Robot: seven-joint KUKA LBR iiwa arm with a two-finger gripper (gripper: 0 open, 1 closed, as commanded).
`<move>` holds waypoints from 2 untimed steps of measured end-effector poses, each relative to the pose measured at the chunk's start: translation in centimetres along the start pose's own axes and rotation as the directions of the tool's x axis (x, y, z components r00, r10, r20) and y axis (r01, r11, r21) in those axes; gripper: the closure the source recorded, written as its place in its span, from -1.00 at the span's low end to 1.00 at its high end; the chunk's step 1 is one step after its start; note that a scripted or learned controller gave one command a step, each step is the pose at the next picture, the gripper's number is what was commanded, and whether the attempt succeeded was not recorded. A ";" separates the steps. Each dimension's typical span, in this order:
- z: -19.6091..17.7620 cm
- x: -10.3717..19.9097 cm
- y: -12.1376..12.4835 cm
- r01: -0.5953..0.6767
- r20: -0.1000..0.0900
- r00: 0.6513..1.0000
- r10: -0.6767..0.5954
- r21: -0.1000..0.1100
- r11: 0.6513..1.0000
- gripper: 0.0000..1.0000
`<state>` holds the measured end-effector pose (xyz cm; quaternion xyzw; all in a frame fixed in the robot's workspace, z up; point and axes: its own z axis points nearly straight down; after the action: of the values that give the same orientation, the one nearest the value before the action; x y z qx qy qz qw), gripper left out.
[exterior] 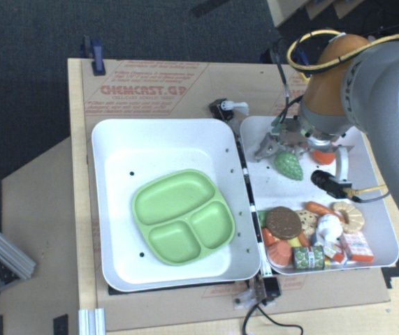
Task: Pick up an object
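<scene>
The left bin (115, 152) holds 1 green tray (182, 215). In the right bin (389, 251), toy food (311, 236) is heaped at the near end, and a green piece (288, 164) lies apart, just below the gripper (283, 145). Its grip can't be made out. Best to descend squarely over that lone piece, clear of the heap.

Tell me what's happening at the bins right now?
The KUKA arm has reached into the right bin, with its gripper low at the far end, just above a green bumpy toy fruit. Other toy foods are piled at the near end. The green divided plate lies alone in the left bin.
</scene>
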<state>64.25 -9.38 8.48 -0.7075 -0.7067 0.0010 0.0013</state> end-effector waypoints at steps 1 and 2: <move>0.0 -0.4 0.9 0.002 0.001 1.000 -0.002 -0.005 1.000 -1.00; 0.0 -0.8 0.1 0.000 0.000 1.000 0.000 -0.001 1.000 -1.00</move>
<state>64.32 -10.17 8.48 -0.7073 -0.7069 0.0008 0.0009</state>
